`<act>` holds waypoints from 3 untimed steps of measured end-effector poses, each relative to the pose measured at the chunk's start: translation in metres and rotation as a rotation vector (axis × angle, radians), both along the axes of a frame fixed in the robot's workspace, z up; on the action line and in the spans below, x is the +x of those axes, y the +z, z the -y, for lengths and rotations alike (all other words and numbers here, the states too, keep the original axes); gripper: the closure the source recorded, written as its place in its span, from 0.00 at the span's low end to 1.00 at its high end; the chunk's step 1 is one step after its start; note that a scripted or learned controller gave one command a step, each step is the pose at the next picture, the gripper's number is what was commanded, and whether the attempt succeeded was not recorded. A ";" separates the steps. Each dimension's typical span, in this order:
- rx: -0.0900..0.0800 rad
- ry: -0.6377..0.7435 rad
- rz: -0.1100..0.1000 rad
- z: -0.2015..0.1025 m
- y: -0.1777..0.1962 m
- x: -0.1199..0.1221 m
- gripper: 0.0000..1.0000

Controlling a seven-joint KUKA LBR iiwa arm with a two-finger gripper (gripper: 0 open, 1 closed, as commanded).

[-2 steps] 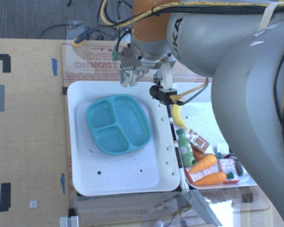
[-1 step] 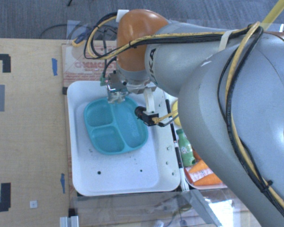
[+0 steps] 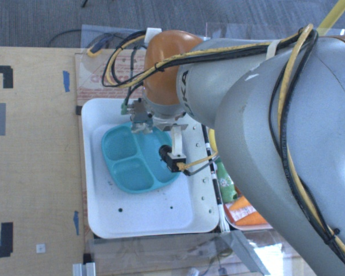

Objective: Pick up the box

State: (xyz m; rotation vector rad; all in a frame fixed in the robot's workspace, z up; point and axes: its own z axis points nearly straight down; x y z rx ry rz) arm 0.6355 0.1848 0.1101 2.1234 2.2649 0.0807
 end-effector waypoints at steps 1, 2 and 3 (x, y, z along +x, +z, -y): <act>0.009 -0.339 -0.047 -0.011 -0.005 0.039 1.00; 0.007 -0.223 -0.057 0.016 -0.016 0.034 1.00; 0.013 -0.382 -0.061 0.020 -0.015 0.032 1.00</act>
